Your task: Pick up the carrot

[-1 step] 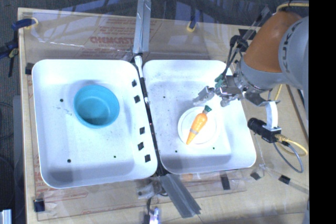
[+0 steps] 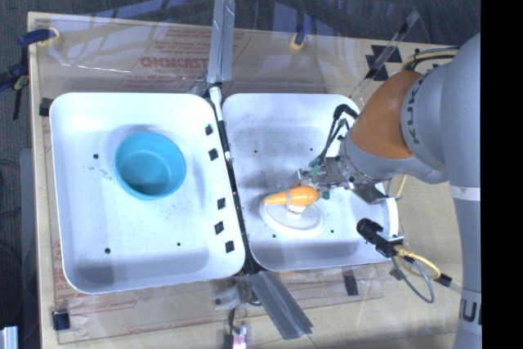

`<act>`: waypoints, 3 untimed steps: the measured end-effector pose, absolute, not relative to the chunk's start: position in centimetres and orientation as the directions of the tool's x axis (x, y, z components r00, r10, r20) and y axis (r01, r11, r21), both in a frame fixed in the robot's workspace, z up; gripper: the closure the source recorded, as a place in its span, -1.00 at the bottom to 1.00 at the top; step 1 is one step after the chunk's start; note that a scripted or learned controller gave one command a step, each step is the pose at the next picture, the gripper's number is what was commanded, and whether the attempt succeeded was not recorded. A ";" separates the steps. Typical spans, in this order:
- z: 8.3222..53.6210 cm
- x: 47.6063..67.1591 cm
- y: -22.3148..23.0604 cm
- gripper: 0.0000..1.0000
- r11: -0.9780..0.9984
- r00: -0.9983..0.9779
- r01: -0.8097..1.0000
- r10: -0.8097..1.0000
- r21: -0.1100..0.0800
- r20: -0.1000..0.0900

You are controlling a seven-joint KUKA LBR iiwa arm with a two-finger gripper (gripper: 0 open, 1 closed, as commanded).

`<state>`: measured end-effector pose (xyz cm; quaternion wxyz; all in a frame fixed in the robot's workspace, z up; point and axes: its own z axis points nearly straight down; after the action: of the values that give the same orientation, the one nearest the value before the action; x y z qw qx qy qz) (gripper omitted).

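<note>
An orange carrot (image 2: pixel 292 197) lies in the right bin (image 2: pixel 270 114), over the upper edge of a small white plate (image 2: pixel 296 223). Its thin tip points left and its thick end points right. My gripper (image 2: pixel 320 182) is low in the bin, right at the carrot's thick end and touching or nearly touching it. The wrist hides the contact. The grey arm with its orange band (image 2: pixel 384 127) reaches in from the right.
A blue bowl (image 2: pixel 150 164) stands upright in the left bin (image 2: pixel 82 200), upper middle. A raised divider with black clips (image 2: pixel 222 176) separates the two bins. The right bin's floor is scuffed and dark-speckled around the plate.
</note>
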<state>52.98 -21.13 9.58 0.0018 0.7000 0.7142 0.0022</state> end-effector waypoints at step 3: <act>9.1 49.8 -19.7 -1.00 -0.079 0.079 0.997 0.997 0.001 0.002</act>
<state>49.75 -19.69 9.08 -0.0002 0.7345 0.6786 0.0013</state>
